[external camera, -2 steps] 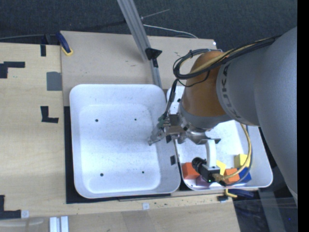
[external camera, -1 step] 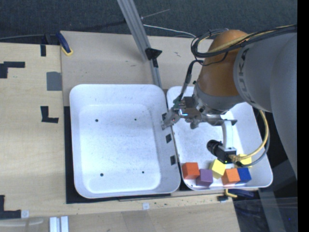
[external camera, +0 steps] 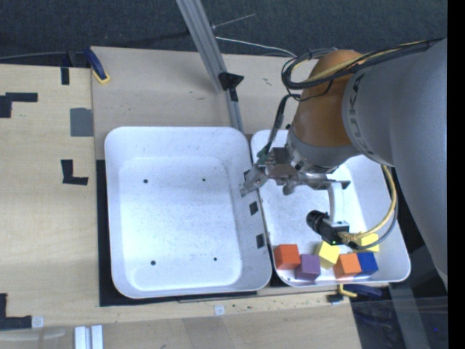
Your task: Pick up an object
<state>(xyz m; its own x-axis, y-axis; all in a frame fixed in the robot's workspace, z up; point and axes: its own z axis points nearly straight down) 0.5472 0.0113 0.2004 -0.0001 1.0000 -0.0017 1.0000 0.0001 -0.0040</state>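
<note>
We judge the small orange foam-like cube (external camera: 287,255), beside the purple cube (external camera: 309,266), light, rigid, best pinched across flat sides.

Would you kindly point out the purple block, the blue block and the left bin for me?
purple block (external camera: 310,266), camera view, on its top face.
blue block (external camera: 368,262), camera view, on its visible top.
left bin (external camera: 174,133), camera view, on its far rim.

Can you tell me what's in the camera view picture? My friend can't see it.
A big grey robot arm with an orange band reaches from the right over the right white bin. Small colored blocks, orange, purple, yellow and blue, sit along that bin's near edge. The left white bin sits beside it.
</note>
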